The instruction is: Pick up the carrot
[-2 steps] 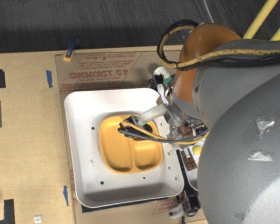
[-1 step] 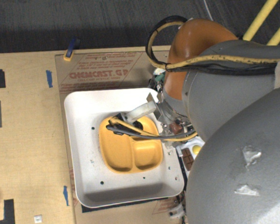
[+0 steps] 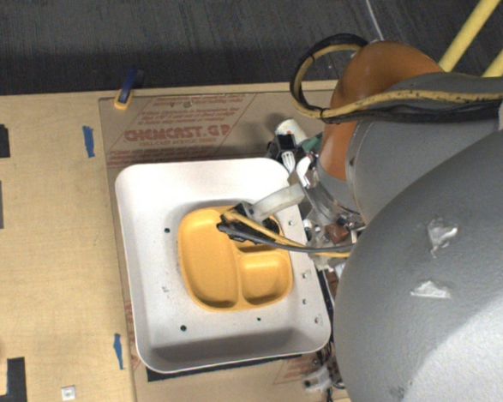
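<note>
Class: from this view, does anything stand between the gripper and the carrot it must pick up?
Cannot tell. The gripper sits at the white bin's right rim, beside a yellow divided dish; the grey arm covers everything further right, where the carrot may lie hidden.

White bin (image 3: 143, 246): smooth moulded plastic, faint sheen. Yellow dish (image 3: 206, 268) inside: smooth plastic, satin. Surface (image 3: 49, 253): matt tan board. Cardboard sheet (image 3: 178, 128) under bin: dull, red print. Arm (image 3: 440, 311): grey shell, smooth, glossy, shows glare spots. Orange band (image 3: 380, 66): glossy. Floor (image 3: 137, 32): dark, ribbed weave.
</note>
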`<state>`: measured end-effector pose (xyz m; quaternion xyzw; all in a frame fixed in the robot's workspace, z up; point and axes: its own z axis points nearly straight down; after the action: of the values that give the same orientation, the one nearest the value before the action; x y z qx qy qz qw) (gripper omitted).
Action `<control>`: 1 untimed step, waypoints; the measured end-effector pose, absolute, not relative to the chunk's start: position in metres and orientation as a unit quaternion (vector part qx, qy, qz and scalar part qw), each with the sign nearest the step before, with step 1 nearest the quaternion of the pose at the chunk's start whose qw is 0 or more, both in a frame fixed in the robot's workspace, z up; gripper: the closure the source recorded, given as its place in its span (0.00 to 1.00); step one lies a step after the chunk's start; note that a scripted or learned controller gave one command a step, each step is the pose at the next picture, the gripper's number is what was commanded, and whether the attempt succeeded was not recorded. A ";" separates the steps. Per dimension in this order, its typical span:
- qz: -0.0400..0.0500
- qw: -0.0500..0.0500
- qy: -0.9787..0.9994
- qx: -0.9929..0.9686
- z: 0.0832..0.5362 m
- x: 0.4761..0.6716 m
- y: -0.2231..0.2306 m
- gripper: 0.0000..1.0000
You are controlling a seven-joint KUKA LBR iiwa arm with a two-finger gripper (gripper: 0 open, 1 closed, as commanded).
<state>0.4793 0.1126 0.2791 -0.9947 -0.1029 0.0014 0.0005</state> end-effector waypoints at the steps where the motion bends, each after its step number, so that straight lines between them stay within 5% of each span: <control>1: 0.001 0.000 -0.101 -0.995 0.245 0.479 0.143 1.00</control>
<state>0.4789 0.1425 0.2446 -0.9949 -0.1013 0.0015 0.0005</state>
